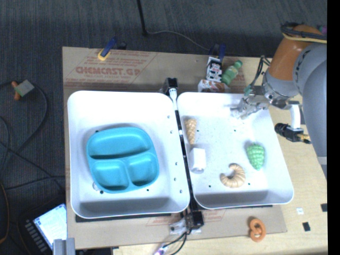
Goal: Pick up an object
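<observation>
The right bin (276, 193) holds a green knobbly toy (255, 155), a tan croissant-shaped piece (234, 175), a white cylinder (198, 159) and a tan cone-like piece (190, 129). My gripper (243, 108) hangs over the bin's far right corner, above bare white floor. It is well apart from all of these objects, and the green toy is the closest, below it in the view. Nothing shows in the gripper.
The left bin (79, 110) holds a blue divided tray (123, 158). Behind the bins stand a green bottle (231, 72) and a small printed box (214, 70). An orange ring (257, 228) lies on the bench in front of the right bin. A black divider (179, 137) runs between the bins.
</observation>
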Motion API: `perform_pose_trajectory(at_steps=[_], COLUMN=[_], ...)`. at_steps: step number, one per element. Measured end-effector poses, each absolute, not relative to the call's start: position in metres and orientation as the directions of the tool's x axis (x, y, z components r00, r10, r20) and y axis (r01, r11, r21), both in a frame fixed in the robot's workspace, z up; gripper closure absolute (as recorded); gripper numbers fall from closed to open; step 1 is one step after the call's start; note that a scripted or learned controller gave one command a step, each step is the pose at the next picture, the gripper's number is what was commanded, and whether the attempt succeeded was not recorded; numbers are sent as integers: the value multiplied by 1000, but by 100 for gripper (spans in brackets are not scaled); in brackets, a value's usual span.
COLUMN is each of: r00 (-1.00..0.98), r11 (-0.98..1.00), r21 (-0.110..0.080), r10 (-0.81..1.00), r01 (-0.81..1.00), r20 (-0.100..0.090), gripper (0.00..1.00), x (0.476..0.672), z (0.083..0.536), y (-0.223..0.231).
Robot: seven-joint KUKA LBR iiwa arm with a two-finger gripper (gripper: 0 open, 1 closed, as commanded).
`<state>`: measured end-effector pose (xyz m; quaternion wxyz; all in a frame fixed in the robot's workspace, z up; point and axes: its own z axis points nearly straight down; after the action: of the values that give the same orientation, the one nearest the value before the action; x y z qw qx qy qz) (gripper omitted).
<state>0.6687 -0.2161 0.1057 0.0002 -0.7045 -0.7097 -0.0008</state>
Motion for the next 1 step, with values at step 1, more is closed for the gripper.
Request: perform_pose_trajectory(at_steps=[1], r00=[-2], r11=[2], r21=[5], r10=[1000], r01=[1000], r20=[-1], gripper=[100], x=[670], z=[194], y=[-167])
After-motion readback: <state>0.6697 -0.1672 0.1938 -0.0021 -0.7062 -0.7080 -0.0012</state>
